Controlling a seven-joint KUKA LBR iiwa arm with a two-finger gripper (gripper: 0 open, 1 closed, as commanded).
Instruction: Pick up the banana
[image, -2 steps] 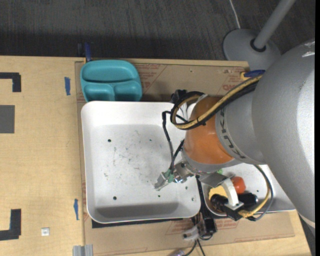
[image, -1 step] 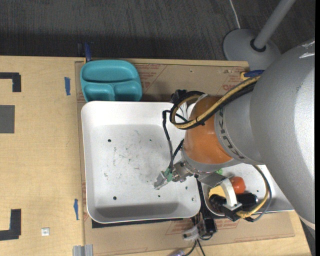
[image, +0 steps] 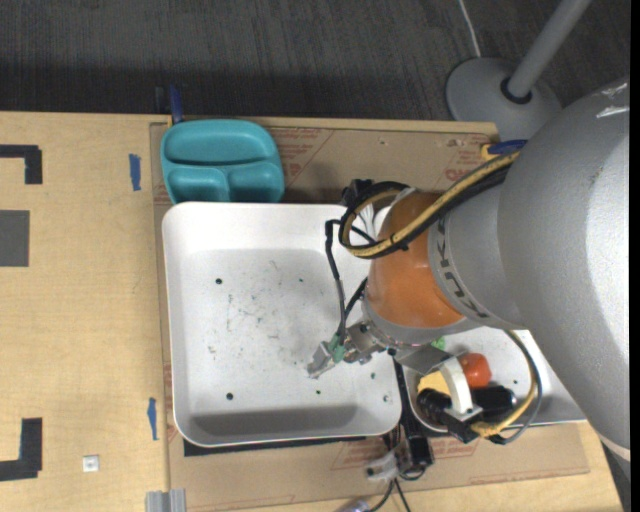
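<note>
My gripper (image: 326, 358) hangs low over the near right part of the left white bin (image: 230, 300), close to its bare floor, and nothing shows in its grasp. A curved yellow shape, which looks like the banana (image: 434, 384), lies in the right bin (image: 520, 352), mostly hidden under the arm. It is to the right of the gripper, across the wall between the two bins. The orange-banded wrist (image: 410, 270) covers most of the right bin.
A red-orange object (image: 477, 368) lies next to the yellow shape in the right bin, and a small green bit (image: 438, 345) peeks out beside it. A teal divided tray (image: 222, 162) stands behind the left bin. Cardboard surrounds both bins.
</note>
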